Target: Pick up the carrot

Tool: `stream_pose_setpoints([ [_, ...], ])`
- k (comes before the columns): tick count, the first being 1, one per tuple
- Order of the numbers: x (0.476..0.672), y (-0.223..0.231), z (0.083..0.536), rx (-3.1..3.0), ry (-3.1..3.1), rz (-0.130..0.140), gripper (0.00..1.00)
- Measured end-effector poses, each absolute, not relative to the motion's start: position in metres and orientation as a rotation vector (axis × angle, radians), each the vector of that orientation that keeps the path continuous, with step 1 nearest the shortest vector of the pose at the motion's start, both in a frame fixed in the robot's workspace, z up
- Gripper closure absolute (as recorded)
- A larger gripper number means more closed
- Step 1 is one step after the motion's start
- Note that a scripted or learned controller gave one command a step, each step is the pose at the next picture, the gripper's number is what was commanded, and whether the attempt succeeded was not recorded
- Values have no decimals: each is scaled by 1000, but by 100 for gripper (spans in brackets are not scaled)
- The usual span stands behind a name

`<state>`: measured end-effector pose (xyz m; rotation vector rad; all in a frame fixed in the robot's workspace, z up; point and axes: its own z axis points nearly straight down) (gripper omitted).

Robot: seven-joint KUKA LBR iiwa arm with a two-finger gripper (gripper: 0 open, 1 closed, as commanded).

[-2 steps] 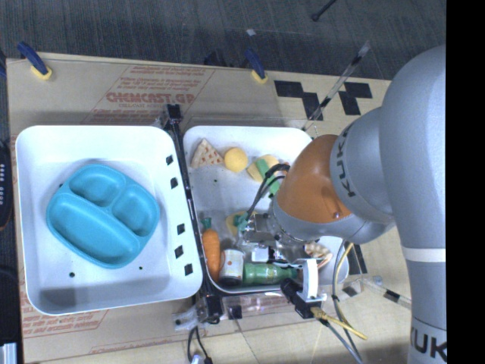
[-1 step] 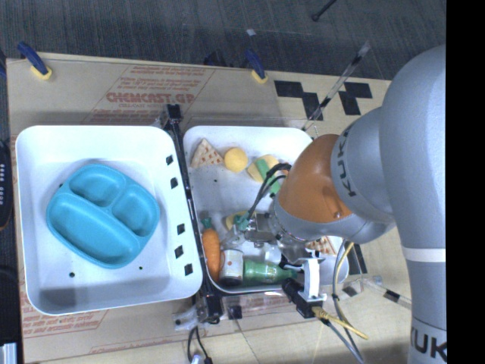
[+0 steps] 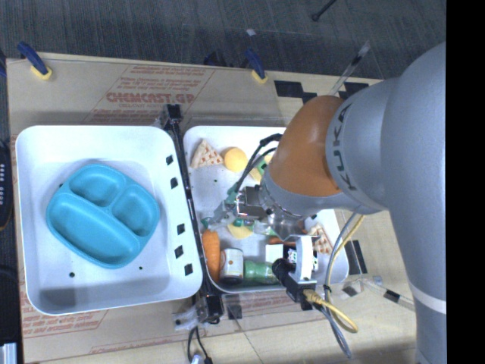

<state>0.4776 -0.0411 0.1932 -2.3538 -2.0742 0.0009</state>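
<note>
Cardboard printed with red lettering covers the bench (image 3: 151, 89), and two white bins sit side by side on it, with dark carpet beyond the far edge. Blue clips (image 3: 34, 61) grip the cardboard's far edge. A blue divided plate (image 3: 102, 214) lies in the left bin (image 3: 45, 279), toward its middle. The right bin (image 3: 193, 139) holds several small things: a pizza slice (image 3: 204, 156) at the far left corner, a yellow lemon (image 3: 235, 158) just right of it, and the carrot (image 3: 211, 253) lying along the left wall at the near end, apart from the gripper. Just right of the carrot stands a small can (image 3: 231, 265), and a green item (image 3: 260, 271) lies beside that along the near wall. The arm (image 3: 356, 158) reaches in from the right, its orange band over the bin's right half. The gripper (image 3: 244, 212) hangs over the bin's middle, right of and beyond the carrot; whether it is wide or narrow cannot be told, as the wrist hides it.
</note>
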Motion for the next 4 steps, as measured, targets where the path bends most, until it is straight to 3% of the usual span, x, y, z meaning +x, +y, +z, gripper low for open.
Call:
stream_pose_setpoints([
  [1,503,-94,140,-2571,-1798,11,0],
  [2,477,-91,96,-2693,-1610,4,0],
  [3,501,-77,194,-2754,-1502,-2,0],
  [4,485,-35,190,-2783,-1435,16,0],
])
